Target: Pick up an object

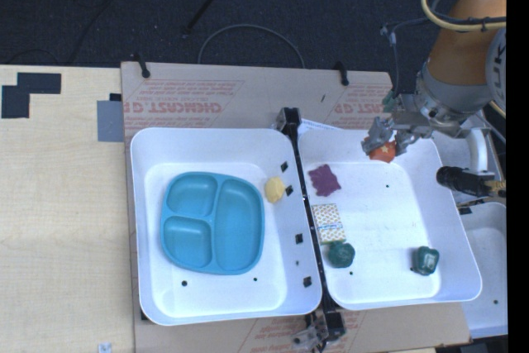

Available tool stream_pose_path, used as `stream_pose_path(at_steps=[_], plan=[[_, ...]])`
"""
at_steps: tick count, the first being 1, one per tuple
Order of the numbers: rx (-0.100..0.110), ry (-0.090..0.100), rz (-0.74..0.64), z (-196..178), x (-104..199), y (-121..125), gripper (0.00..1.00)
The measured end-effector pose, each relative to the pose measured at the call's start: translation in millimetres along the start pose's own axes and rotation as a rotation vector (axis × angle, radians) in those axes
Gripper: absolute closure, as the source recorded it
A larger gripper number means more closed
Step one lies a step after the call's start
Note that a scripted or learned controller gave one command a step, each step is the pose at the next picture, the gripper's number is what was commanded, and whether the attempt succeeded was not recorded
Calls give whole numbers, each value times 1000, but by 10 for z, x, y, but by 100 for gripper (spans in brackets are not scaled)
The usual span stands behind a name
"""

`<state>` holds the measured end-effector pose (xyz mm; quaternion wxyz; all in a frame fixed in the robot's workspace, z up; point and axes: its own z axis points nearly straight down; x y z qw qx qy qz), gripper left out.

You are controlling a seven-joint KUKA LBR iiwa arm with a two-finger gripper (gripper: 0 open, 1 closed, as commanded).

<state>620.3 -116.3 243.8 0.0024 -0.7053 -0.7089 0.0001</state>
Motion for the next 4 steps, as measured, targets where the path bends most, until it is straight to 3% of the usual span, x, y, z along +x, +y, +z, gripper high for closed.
stream_pose_path(at_steps=[1, 2, 3, 4], plan=[[2, -1, 2, 143, 542, -106, 100], [0, -1, 1, 56, 1076, -138, 100], [1, -2, 1, 139, 1581, -96, 100], [3, -2, 1, 172, 2014, -287, 100]])
